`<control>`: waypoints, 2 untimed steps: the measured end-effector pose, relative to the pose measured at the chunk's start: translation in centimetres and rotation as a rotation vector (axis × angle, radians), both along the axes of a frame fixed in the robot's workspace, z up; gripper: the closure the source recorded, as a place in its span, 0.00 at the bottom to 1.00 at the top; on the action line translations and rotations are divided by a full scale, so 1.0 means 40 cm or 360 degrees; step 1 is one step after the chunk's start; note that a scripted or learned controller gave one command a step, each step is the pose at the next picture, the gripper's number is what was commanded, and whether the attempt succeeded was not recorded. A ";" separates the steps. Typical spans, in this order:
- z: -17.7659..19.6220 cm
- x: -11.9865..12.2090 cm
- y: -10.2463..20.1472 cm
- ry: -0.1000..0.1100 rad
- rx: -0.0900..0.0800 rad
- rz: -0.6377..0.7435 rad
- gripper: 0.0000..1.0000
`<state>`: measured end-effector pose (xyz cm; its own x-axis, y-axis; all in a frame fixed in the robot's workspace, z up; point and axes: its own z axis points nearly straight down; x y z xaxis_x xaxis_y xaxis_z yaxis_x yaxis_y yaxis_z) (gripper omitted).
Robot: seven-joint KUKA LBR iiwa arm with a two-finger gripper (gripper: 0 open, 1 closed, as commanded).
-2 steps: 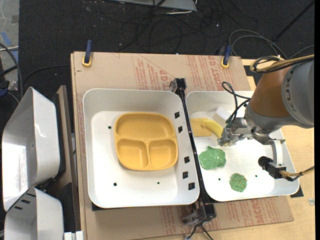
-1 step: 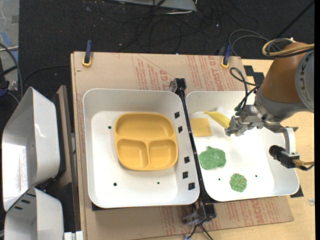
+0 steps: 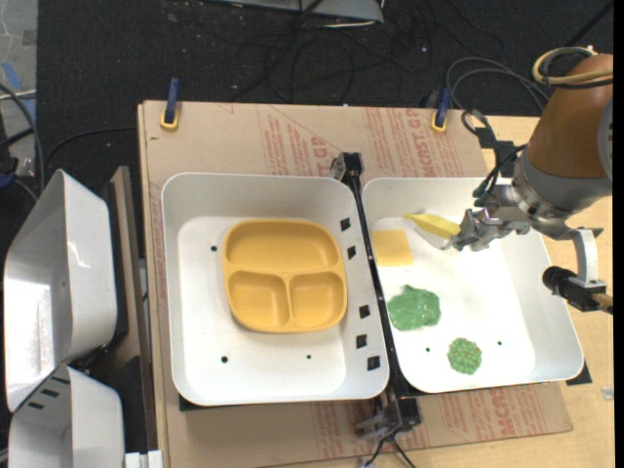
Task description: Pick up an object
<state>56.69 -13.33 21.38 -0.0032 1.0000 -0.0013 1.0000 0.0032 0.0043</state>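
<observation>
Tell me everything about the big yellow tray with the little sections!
The yellow tray lies flat in the left bin, near its middle. It looks like smooth plastic, with rounded corners and three hollow sections: one wide section along the far side and two smaller ones along the near side. All three hold nothing. It rests on the white floor of the bin, apart from the walls, and nothing else touches it.

Two white bins: the left bin (image 3: 185, 291) carries one yellow divided tray (image 3: 285, 273); the right bin (image 3: 526, 344) carries two yellow pieces (image 3: 392, 248) and two green ones (image 3: 414, 308).
</observation>
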 end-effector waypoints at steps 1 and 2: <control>0.018 -0.026 0.112 0.0007 0.0004 0.0006 1.00; 0.015 -0.060 0.262 0.0011 0.0006 0.0009 1.00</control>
